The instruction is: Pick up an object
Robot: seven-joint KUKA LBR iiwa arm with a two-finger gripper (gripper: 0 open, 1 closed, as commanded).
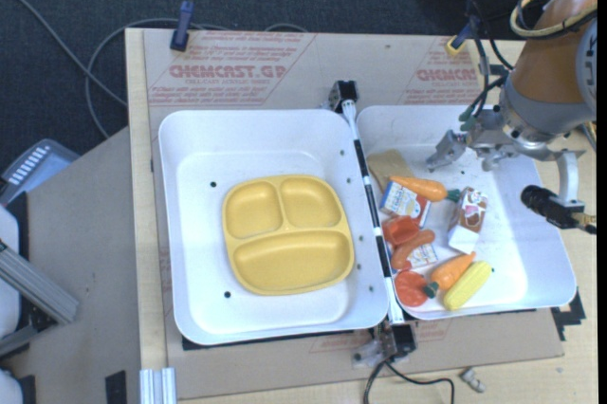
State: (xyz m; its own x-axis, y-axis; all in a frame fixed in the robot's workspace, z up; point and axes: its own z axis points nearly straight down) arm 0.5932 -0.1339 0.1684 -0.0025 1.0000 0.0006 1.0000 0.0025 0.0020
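Bench: two white bins; toys heaped in right bin [531,269].
Gripper [467,149]: I see fingers spread wide, holding nothing.
Advice: I would descend straight on carrot [418,188], then close.

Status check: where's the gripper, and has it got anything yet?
Gripper over right bin, upper part, jaws spread, nothing between them. Toy food pile untouched at bin's left. Yellow tray in left bin.

grey arm, orange band

the arm [555,70] has a rounded grey body with a broad orange band above the wrist. black cables loop round it, and a yellow ring sits at its top. the gripper [468,153] is pale grey metal with angular, slim fingers.
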